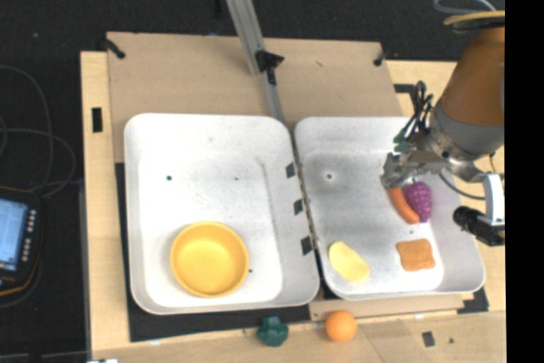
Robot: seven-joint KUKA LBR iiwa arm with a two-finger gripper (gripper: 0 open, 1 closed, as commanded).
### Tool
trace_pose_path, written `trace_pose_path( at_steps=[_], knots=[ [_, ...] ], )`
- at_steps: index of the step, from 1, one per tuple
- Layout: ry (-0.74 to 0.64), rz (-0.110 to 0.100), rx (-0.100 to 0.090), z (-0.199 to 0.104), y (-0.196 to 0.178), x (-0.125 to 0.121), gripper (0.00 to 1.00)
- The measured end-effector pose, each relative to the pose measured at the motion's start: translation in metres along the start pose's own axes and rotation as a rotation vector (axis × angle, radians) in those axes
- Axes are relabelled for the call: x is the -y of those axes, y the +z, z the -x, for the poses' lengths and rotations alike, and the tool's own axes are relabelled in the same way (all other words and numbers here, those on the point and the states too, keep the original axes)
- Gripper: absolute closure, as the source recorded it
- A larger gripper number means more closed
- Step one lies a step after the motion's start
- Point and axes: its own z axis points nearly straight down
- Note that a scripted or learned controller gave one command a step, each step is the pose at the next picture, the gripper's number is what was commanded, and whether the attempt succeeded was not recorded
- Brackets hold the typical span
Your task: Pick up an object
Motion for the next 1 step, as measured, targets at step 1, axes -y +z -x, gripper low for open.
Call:
trace_pose_path(
  at_steps=[1],
  knots=[
    [-0.003,0.001,-0.002,-0.0631,-0.0030,-0.0097,1.00]
  ],
)
